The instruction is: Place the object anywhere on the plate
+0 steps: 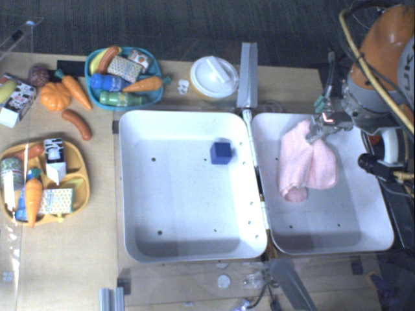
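Note:
A pink cloth (306, 164) is in the right bin (363, 225), bunched into two long folds that run down from its top corner. My gripper (317, 132) is at that top corner, shut on the cloth's upper edge. A small blue cube (221, 152) lies in the left bin (162, 225), near its right wall. A yellow plate (79, 167) holding toy food sits at the far left of the bench. A white round dish (214, 77) stands behind the bins.
A blue bowl (97, 99) of toy food stands at the back left, with a toy pumpkin (54, 96), carrot and sausage (77, 124) loose beside it. The divider between the bins (254, 167) runs just left of the cloth. Arm cables (389, 167) hang over the right bin's right side.

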Controlling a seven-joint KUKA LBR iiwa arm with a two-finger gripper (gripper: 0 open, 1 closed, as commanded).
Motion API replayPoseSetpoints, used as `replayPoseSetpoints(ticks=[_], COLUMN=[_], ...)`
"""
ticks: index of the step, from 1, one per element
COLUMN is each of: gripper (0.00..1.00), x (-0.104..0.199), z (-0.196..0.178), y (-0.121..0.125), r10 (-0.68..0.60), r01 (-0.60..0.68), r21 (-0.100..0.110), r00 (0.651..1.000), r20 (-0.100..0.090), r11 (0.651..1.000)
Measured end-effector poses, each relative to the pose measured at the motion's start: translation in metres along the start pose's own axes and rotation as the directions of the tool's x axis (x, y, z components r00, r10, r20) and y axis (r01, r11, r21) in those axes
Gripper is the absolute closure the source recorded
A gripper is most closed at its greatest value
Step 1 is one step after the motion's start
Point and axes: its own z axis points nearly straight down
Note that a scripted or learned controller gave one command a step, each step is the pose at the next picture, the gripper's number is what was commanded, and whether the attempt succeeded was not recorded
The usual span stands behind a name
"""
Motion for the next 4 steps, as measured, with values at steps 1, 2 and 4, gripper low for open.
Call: replayPoseSetpoints(ticks=[1,2,4], gripper=[1.00,1.00,1.00], x=[0.002,0.052,0.152], z=[0.019,0.013,0.009], y=[0.001,0.012,0.016], r10=[-0.006,-0.397,-0.936], r01=[0.006,0.397,0.936], r21=[0.000,-0.002,-0.004], r00=[1.000,0.918,0.351], r20=[0.000,-0.001,0.003], r11=[1.000,0.918,0.351])
